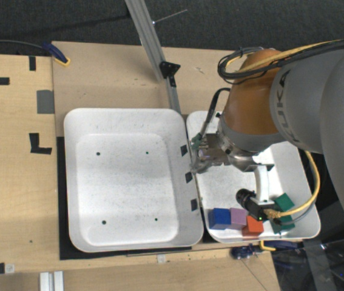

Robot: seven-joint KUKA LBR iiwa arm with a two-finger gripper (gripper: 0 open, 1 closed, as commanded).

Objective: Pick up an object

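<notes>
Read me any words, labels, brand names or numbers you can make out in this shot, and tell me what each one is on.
"KUK", dark letters running sideways on the grey arm just past the orange band; the rest of the word is cut off.
No other text is readable: the two white bins, the coloured blocks and the bench carry no legible labels or numbers.

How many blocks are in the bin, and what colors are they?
Blue block: 1
Purple block: 1
Orange block: 1
Green block: 1
Total: 4 blocks, all at the near end of the right bin, partly hidden by the arm.
</notes>
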